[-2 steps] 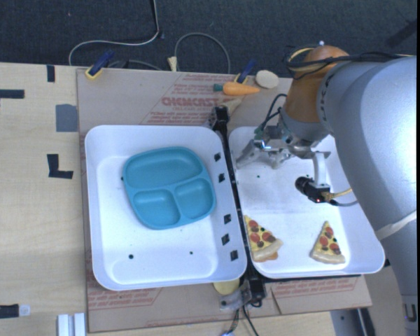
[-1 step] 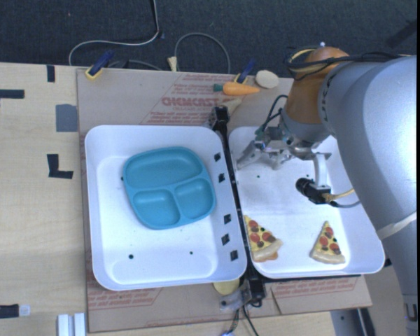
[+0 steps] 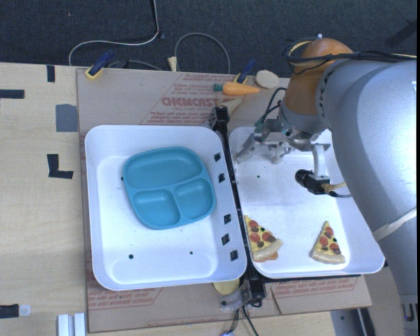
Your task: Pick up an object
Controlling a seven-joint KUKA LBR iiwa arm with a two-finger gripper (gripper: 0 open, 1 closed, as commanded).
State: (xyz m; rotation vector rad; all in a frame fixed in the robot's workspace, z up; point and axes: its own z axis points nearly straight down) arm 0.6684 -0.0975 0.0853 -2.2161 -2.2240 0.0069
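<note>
Camera view, from above at a slant.

Left shallow white bin [image 3: 101, 187]: holds one light-blue plastic divided plate [image 3: 169, 186] with three compartments, lying flat near the bin's middle, slightly toward the far side. The plate's compartments carry nothing.

Right shallow white bin [image 3: 287, 268]: holds two toy pizza slices with red pepperoni spots. One pizza slice [image 3: 260, 239] lies at the near left, just beside the divider between the bins. The other pizza slice [image 3: 327, 244] lies at the near right, well apart from the first. Neither is touched by the arm.

Grey arm with orange band [image 3: 371, 131]: enters from the right and covers the right bin's far right part. Its hand [image 3: 269, 142] sits low over the far left part of the right bin, well apart from both slices; whether it is spread or pressed together cannot be told, and nothing is seen in it.

Counter [image 3: 28, 208]: light wood with black marks; brown cardboard sheet [image 3: 182, 100] under the bins.
</note>
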